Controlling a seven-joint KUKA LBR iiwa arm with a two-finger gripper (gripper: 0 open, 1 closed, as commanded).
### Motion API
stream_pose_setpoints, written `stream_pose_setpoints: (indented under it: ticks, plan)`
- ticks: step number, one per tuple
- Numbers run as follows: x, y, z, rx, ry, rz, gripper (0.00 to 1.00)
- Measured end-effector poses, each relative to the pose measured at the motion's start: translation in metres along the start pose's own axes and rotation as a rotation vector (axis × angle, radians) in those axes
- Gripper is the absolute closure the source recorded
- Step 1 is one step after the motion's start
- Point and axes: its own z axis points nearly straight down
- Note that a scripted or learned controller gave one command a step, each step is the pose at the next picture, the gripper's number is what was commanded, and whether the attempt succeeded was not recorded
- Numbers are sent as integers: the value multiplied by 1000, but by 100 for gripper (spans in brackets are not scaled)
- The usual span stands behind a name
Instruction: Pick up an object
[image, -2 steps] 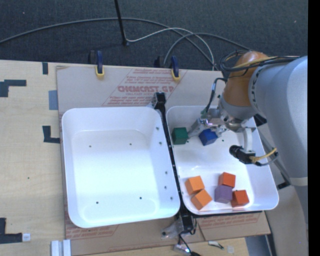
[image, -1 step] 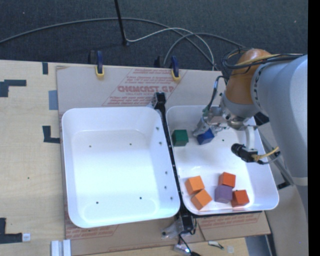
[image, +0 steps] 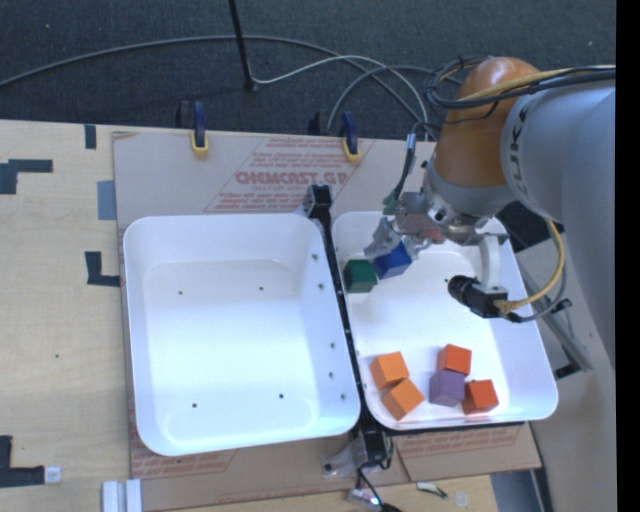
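My gripper (image: 397, 250) hangs over the far left part of the right bin (image: 420, 320). A blue block (image: 394, 262) sits tilted between its grey fingers, and the gripper is shut on it. A green block (image: 359, 274) lies just left of the blue one, against the bin's left wall. The grey arm with its orange band (image: 480, 130) comes in from the upper right and hides the bin's far right corner.
Near the right bin's front edge lie several cubes: orange ones (image: 389, 367) (image: 404, 397) (image: 455, 358) (image: 480, 396) and a purple one (image: 447, 387). The left bin (image: 230, 330) stands alongside, across a black divider (image: 335, 300). A black cable fitting (image: 475, 293) hangs off the arm.
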Motion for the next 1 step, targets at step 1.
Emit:
stream_pose_setpoints:
  ticks: [1]
  plan:
    - [91,25,22,12,0,-1,100]
